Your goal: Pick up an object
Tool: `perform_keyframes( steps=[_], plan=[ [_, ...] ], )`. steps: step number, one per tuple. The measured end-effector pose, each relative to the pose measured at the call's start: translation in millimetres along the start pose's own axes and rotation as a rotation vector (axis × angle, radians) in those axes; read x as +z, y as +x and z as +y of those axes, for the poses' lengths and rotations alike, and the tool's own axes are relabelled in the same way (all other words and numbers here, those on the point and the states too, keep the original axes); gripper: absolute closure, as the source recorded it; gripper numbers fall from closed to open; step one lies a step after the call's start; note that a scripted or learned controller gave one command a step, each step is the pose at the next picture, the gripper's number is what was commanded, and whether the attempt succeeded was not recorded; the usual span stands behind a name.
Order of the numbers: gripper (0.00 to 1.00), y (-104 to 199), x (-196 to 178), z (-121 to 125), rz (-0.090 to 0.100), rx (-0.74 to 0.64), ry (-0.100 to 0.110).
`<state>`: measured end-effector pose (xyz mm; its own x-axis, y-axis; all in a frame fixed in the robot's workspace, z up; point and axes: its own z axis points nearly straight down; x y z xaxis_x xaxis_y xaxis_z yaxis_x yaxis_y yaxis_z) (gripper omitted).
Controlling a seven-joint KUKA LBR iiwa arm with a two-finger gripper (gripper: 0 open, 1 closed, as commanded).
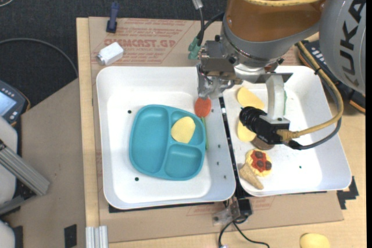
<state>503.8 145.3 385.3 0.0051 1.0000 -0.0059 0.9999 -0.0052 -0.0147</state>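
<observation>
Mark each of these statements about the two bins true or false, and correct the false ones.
1. The teal divided plastic tray lies in the left white bin. True.
2. A yellow oval piece sits in one tray compartment. True.
3. The pizza slice toy lies in the left bin. False: it lies in the right white bin.
4. The small orange-red object rests on the tray. False: it is beside the tray, under the end effector.

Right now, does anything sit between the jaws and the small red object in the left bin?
Nothing visible does. The jaws hang right over the red object, at the left bin's right edge; the teal tray lies beside it.
</observation>
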Motion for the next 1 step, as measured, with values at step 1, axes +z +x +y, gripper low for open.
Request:
perform_keyframes(
  steps=[1],
  plan=[
    [1.00, 2.5, -19.4, 0.4, 0.007, -0.004, -0.018]
  ],
)
